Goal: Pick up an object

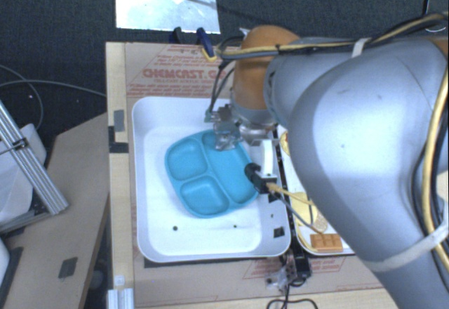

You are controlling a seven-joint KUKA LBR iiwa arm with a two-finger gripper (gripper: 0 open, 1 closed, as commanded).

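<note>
The blue tray (208,178) lay in the left bin (154,160), directly beneath the pincer (226,140). The pincer met its upper rim; whether it was apart or together could not be told.

The grey arm (365,153) runs off the right edge and the bottom right corner, so its base cannot be seen; its bulk hides most of the right-hand white bin (309,234), of which a narrow strip shows, with a small orange block (326,241) and part of a pale object (317,218) too covered to name; the end effector (226,137) sits at the upper right rim of the blue divided tray (209,175), covering that corner, and its fingers are too small and shadowed to tell their spread; the printing on the cardboard (175,69) is cut short by the orange band (256,65).
</note>
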